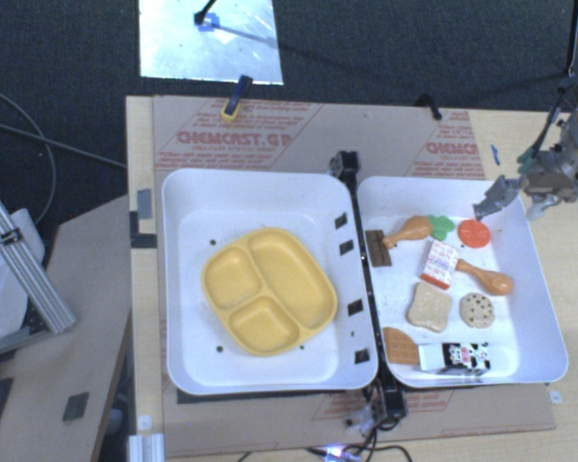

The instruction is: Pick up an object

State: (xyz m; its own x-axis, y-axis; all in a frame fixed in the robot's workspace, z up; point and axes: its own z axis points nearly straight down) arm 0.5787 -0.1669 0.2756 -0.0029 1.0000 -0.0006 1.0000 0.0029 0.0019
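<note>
The right bin [549, 340] holds a group of small toy foods, and any of them could be the thing to pick up. The red tomato slice [474, 234] lies nearest to the hand [509, 198], near the far edge of the bin, with a small green piece [441, 226] just beside it. It looks like light, hard plastic, flat and smooth, so it may slip; the fingers would need to close on its rim from two opposite sides.

The drumstick [407, 230] on the left and the second drumstick [485, 277] in the middle look easier, because each has a narrow handle to grip across. The bread slice [429, 307], the cookie [477, 309] and the small red and white packet [440, 263] lie flat and give little height for a grip. A milk carton [459, 356] lies on its side at the near edge, touching a brown piece [398, 346].

The hand hangs above the far right corner of this bin. One grey finger points down toward the tomato slice, but whether the fingers are spread or pressed together cannot be told. Nothing is seen between them.

The left bin [183, 200] carries a yellow divided tray [268, 290].
</note>
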